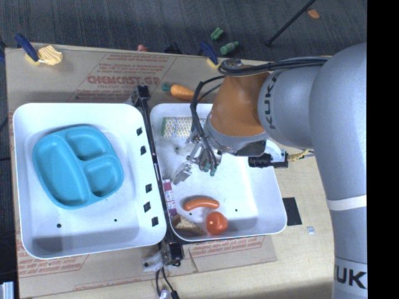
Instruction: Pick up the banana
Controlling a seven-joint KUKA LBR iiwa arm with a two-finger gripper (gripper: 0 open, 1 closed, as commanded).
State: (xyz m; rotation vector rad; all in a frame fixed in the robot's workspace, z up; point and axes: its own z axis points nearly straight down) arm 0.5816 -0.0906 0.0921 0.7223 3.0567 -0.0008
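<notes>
Locating the banana cannot be done from this angle. Over the middle of the right bin [273, 212] hangs the claw [196, 159], wide or narrow I cannot tell. Just below it lie a sausage [201, 203] and a tomato [216, 222]. The left bin [25, 167] holds a blue tray [78, 165].

Even overhead light; my gripper [198, 157] casts a soft shadow on the bright white bin [265, 192] floor; focus slightly soft throughout.

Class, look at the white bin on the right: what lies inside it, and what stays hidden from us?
Inside the right bin lie a hot dog, a tomato and a pale packet. The gripper hangs above. The arm covers the far corner; any banana stays hidden.
</notes>
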